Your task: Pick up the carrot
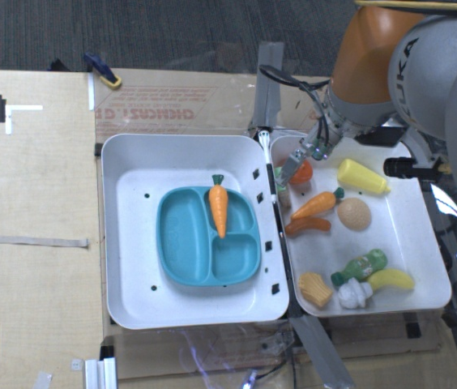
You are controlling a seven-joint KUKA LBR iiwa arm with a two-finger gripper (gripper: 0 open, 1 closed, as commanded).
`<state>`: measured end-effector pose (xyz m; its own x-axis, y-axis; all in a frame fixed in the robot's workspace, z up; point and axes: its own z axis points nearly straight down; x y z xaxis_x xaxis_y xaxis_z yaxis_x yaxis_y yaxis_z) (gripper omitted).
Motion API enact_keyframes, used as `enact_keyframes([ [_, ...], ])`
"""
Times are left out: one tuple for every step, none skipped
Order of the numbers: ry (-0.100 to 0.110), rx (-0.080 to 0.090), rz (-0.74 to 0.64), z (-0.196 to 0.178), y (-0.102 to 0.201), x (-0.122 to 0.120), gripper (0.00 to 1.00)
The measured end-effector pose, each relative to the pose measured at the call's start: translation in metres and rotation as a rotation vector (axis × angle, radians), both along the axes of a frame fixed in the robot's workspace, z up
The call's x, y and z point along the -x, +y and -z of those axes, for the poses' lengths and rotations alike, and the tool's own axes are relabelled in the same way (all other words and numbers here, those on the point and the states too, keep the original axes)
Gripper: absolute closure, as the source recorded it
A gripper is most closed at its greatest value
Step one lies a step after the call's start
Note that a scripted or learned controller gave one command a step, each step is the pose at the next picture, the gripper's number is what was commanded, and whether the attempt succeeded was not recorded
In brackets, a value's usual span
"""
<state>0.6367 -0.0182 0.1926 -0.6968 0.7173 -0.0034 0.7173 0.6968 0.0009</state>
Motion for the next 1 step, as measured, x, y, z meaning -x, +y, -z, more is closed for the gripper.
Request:
enact_keyframes([
  [0.002,0.0,-0.152,0.0003,0.072,0.0291,0.0],
])
